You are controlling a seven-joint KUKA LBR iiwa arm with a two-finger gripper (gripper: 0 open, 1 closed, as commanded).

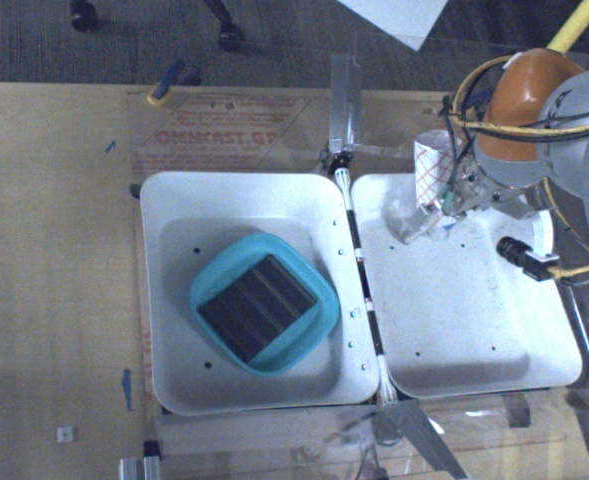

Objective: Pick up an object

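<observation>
The pincer (426, 223) sits low in the right bin (474, 348) w/ a white red-checked cup (432, 168) at its tip; grip state can't be told. The arm should confirm hold, then lift slowly.

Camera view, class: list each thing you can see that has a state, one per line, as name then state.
Blue container: lying in the left bin, tilted, with a dark ribbed block on top of it.
Dark ribbed block: resting flat on the blue container.
Red-checked paper cup: at the far edge of the right bin, beside the arm.
Claw: low over the right bin's far side.
</observation>
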